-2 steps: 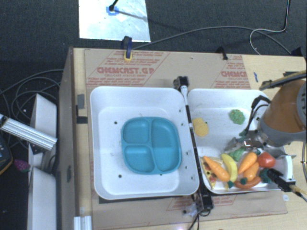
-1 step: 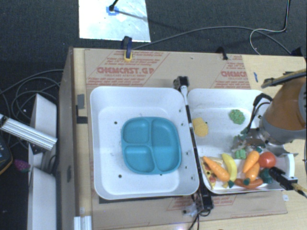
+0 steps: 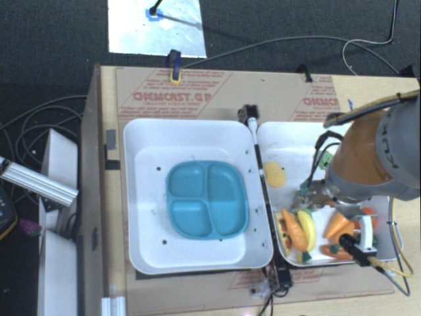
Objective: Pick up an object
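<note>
Grey arm (image 3: 375,157) with orange band enters at right, its tool (image 3: 309,199) low in right bin (image 3: 289,137); finger state cannot be told. Toy foods (image 3: 302,229) cluster at lower right. Left bin (image 3: 151,150) holds blue divided plate (image 3: 207,199).

Two shallow white bins are seen side by side on the bench (image 3: 197,91). In the left bin (image 3: 148,143) a blue divided plate (image 3: 207,199) is laid flat near the middle. The right bin (image 3: 289,137) is partly covered by the grey arm (image 3: 375,153) with its orange band, reaching in from the right. The hand (image 3: 314,195) is lowered over the near part of that bin, just beside a yellow banana-like piece (image 3: 306,224) and an orange carrot-like piece (image 3: 293,230). A small yellow object (image 3: 274,174) is lying apart, against the bin's left wall.
</note>
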Robot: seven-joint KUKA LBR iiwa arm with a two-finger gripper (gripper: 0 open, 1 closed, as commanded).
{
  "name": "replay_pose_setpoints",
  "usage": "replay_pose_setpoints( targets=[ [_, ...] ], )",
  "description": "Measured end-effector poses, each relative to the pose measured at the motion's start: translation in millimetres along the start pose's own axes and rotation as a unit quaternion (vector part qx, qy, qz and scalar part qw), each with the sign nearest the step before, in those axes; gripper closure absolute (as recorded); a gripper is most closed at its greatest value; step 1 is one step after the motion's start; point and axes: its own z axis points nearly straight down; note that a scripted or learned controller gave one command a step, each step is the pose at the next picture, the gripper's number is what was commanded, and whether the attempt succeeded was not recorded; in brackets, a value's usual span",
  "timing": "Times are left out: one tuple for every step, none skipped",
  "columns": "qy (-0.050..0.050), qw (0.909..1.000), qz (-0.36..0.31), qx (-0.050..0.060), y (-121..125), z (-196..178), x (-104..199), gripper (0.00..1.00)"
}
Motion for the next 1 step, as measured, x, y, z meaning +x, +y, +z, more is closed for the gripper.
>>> replay_pose_setpoints(
  targets=[
    [0.0, 1.0, 0.0, 0.0, 35.2, -100.4, 65.0, 1.0]
  ],
)
